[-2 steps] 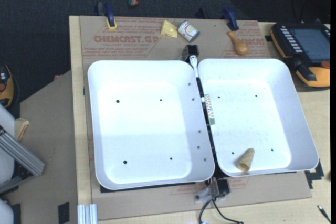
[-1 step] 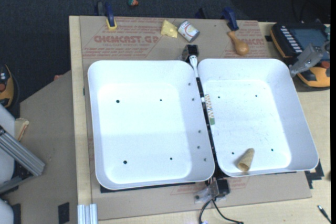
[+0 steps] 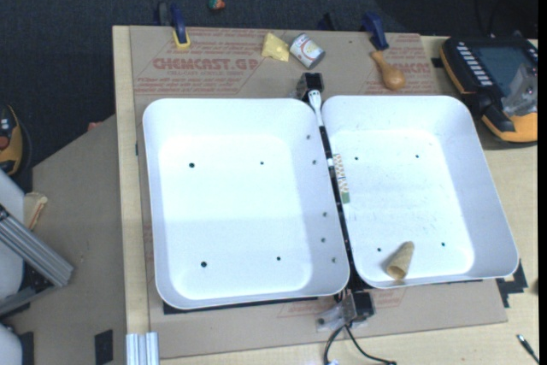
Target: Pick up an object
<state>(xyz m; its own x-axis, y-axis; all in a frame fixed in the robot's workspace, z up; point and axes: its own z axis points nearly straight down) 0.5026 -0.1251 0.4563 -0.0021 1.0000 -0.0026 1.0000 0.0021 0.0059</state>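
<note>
I cannot tell my claw's state from here. The small tan cone-shaped piece (image 3: pixel 399 259) lies on its side in the right shallow white plastic bin (image 3: pixel 444 184), near the front wall. The upcurving floor likely stops it rolling, and I judge it sits on the claw's approach side.

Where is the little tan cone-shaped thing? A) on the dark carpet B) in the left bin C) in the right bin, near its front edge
C: the tan cone-shaped thing lies inside the right bin, close to its near edge.
</note>
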